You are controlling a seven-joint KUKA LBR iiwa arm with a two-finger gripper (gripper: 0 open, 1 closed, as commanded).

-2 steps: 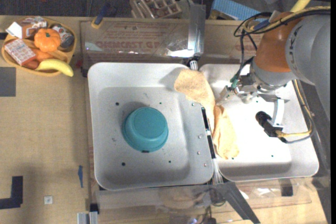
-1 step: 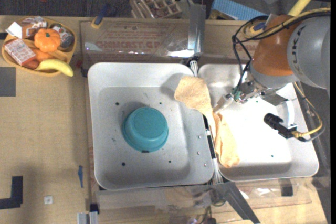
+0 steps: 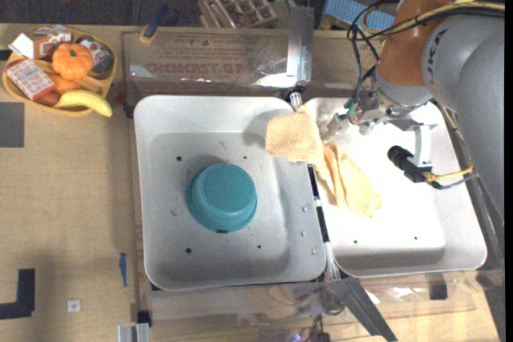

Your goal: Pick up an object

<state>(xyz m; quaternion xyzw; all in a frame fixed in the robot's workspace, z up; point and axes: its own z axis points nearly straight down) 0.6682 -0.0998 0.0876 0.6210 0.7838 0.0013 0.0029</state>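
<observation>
Cloth [image 3: 321, 160], tan & limp, lies draped across the divider between the left bin [image 3: 152, 124] and right bin [image 3: 461, 240], prob light & floppy so pinch a raised fold, w/ gripper [image 3: 355, 114] near its top edge, grip state can't tell.

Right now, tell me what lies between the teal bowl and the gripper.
In the camera view, a tan cloth draped over the bins' shared rim lies between the teal bowl and the gripper.

Bench [image 3: 64, 204] bearing two white bins [image 3: 160, 196]
</observation>
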